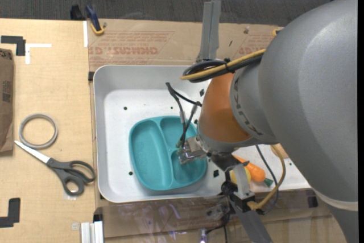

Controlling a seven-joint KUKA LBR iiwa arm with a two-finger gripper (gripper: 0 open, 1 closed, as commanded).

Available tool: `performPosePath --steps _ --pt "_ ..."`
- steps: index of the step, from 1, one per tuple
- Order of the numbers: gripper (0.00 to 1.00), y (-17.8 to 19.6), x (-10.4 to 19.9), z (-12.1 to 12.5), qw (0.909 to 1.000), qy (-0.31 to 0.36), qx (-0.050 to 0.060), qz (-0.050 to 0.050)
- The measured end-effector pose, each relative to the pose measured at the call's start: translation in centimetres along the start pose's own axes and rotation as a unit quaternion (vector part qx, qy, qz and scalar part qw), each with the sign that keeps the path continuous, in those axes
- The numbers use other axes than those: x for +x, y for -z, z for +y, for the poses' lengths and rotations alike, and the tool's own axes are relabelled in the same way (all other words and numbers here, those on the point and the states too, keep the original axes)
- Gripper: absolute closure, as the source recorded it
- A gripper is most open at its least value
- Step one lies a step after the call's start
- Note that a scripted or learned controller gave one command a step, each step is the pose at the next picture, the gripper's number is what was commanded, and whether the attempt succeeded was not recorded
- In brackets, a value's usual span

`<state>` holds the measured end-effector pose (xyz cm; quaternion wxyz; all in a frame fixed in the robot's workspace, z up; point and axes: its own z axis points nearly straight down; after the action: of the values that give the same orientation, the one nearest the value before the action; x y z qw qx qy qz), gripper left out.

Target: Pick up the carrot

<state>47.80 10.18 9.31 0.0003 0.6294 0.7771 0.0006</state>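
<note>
The carrot is a small orange piece lying on the white floor at the near right, partly behind cables and the arm's bulk. The grey arm with its orange band covers most of the right half of the view. My gripper hangs low over the right compartment of a teal divided dish, to the left of the carrot. Nothing orange shows at the gripper.
The white bin holds the teal dish near its front. On the cardboard bench to the left lie scissors and a tape roll. A yellow-black cable loops over the arm.
</note>
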Motion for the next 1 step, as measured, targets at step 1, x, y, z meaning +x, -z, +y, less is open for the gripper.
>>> performPosePath --steps 1 --pt "1.00 9.82 -2.23 -0.44 0.9715 0.237 0.001 -0.001"
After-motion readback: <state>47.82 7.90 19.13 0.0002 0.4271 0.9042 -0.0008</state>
